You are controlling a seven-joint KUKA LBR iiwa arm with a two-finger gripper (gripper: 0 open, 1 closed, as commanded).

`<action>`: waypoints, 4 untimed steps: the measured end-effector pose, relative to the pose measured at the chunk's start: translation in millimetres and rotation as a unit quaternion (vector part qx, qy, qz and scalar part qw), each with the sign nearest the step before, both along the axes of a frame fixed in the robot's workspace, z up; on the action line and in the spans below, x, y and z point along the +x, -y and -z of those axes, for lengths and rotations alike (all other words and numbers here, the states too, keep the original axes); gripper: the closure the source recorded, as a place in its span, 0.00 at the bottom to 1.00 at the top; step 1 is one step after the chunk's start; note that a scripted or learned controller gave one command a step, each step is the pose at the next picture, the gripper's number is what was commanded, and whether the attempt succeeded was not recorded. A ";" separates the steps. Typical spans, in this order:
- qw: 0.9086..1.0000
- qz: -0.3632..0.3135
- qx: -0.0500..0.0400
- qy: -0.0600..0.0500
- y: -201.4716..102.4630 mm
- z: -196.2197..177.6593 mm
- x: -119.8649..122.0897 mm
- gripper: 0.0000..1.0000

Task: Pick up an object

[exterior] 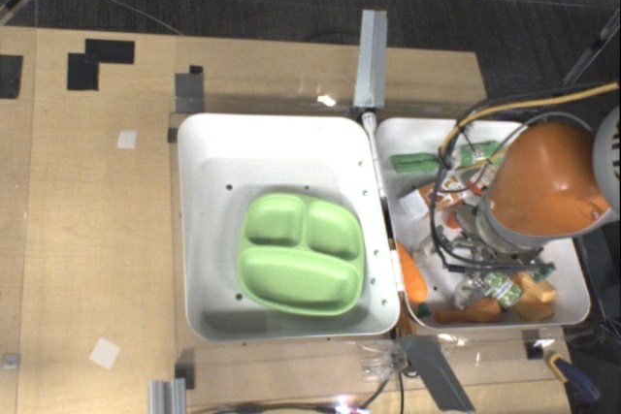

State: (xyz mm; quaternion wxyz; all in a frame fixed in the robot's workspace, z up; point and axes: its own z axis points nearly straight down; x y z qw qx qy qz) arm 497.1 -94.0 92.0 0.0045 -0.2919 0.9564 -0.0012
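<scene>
I take the clutter in the right bin (578, 305) as my targets. A carrot (412, 276) lies against that bin's left wall, near the front-left corner. Along the front wall I see a reddish-brown piece (471, 311), and just to its right a tan, bread-like lump (536, 296) near the front-right corner. Between them and a little further back sits a small item with a green and white label (498, 287). Toward the back wall a green marker-like stick (419, 162) lies near the back-left corner, with another green-labelled thing (478, 151) to its right, partly under cables. A white scrap (412, 205) rests by the left wall, between the stick and the carrot.

The arm (543, 184) hangs over the middle of this bin, its orange band hiding most of the wrist. The gripper (482, 278) points down at the front part of the bin, just above the labelled item; from my seat I cannot tell how the jaws stand, and I see nothing clearly between them. Black cables (448, 238) loop round the wrist on its left side.

The left bin (209, 160) holds a green plate (302, 253) with three compartments, lying flat toward the front-right corner. Both bins sit on the tan bench (87, 238).
</scene>
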 end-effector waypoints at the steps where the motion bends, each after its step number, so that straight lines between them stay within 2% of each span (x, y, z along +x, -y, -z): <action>1: 0.991 -0.136 -0.003 0.004 81.1 2.2 40.8 0.00; 2: 0.974 -0.225 -0.004 0.006 64.0 1.5 1.4 0.00; 3: 0.999 -0.044 0.000 0.002 107.8 4.6 113.1 0.00; 4: 0.997 -0.083 -0.001 0.002 110.0 3.4 62.0 0.00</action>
